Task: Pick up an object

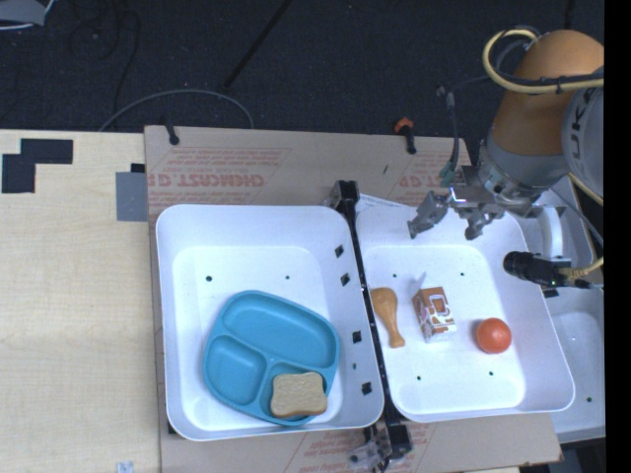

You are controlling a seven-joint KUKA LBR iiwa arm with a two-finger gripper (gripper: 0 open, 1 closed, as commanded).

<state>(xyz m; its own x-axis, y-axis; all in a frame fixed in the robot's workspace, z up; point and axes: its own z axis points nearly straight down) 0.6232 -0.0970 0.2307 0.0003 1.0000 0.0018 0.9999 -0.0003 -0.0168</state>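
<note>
Nothing is picked up yet. The gripper (pixel 452 219) hangs over the right bin's (pixel 552 382) far edge, jaws spread wide, holding nothing. The chicken drumstick (pixel 387 314), small carton (pixel 434 313) and tomato (pixel 493 335) lie untouched.

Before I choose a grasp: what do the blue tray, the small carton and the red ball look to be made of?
Blue tray: likely moulded plastic, matte, one even colour with rounded compartment ridges. Small carton: looks like printed card or a plastic replica; flat faces, crisp edges. Red ball: smooth, slightly glossy, probably plastic or rubber; could be a toy tomato.
</note>
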